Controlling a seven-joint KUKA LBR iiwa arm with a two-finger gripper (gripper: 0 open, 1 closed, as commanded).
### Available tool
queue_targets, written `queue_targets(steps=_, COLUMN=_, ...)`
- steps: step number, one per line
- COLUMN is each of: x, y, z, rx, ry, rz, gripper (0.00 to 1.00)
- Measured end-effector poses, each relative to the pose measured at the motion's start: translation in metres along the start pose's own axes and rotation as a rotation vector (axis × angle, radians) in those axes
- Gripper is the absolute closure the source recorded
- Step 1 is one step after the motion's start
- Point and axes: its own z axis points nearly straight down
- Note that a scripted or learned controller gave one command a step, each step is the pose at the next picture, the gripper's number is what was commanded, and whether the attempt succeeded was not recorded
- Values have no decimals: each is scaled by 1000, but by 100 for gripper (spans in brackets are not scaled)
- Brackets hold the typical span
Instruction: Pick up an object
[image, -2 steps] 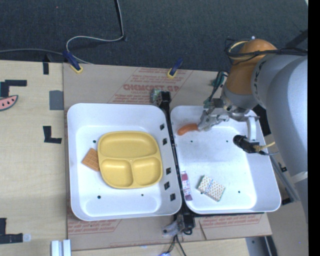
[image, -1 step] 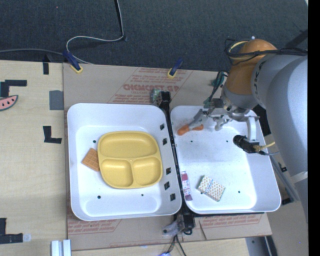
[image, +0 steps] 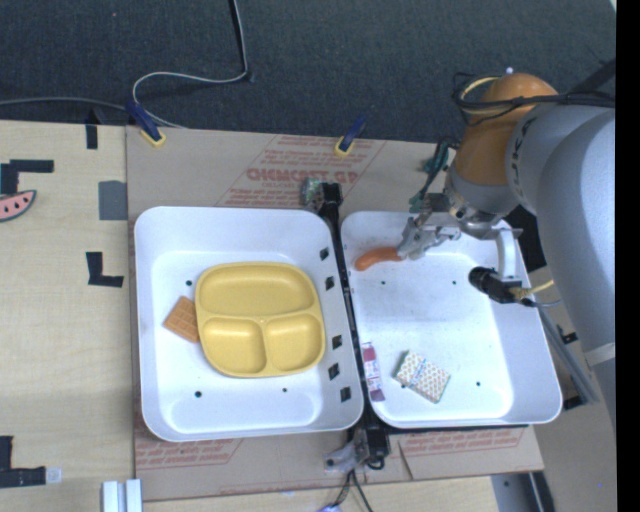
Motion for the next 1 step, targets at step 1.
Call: queue_targets(steps=1, x=0, y=0, z=0, rx=0, ry=0, rz=0, gripper=0)
